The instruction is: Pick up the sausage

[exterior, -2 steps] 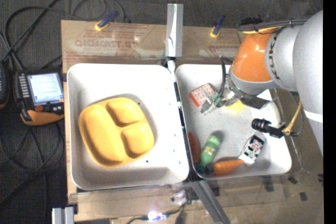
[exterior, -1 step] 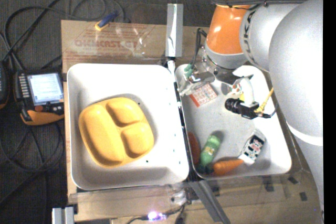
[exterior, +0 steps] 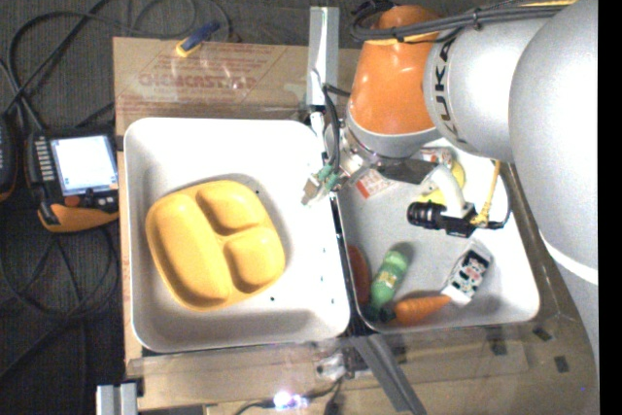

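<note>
- I see the grey arm with its orange band (exterior: 394, 87) over the right white bin's (exterior: 510, 301) far left corner; I cannot tell the gripper's state.
- The dark red sausage (exterior: 359, 273) lies against that bin's left wall, long axis along the wall.
- Beside it: a green bottle (exterior: 388, 273) and an orange carrot (exterior: 420, 308).
- The left white bin (exterior: 146, 151) carries a yellow divided tray (exterior: 216, 240).

A yellow divided tray (exterior: 217, 240) lies in the left bin (exterior: 146, 306). In the right bin (exterior: 505, 306), lower centre of frame, the sausage (exterior: 359, 275) lies beside a green bottle (exterior: 388, 273) and a carrot (exterior: 421, 308).
</note>
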Controlling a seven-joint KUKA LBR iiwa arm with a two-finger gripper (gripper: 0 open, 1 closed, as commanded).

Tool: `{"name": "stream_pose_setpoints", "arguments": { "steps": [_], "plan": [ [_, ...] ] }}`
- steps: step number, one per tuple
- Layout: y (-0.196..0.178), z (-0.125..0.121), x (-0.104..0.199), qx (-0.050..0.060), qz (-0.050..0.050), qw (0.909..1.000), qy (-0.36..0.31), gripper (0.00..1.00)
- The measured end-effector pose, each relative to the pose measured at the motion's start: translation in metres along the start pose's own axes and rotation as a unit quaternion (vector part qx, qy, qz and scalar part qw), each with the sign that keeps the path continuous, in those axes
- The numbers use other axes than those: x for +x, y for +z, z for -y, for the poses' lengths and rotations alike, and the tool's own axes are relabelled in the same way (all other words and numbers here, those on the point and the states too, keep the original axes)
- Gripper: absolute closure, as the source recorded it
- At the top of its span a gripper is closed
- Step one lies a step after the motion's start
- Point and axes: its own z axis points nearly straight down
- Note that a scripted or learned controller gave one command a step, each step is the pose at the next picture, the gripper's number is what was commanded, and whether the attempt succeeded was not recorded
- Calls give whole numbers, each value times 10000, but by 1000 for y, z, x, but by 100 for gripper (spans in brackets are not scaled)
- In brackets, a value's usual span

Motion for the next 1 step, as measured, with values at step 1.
{"name": "stream_pose_setpoints", "arguments": {
  "steps": [1],
  "plan": [
    [38, -38, 51, -1, -2, 9845, -1756, 100]
  ]
}}
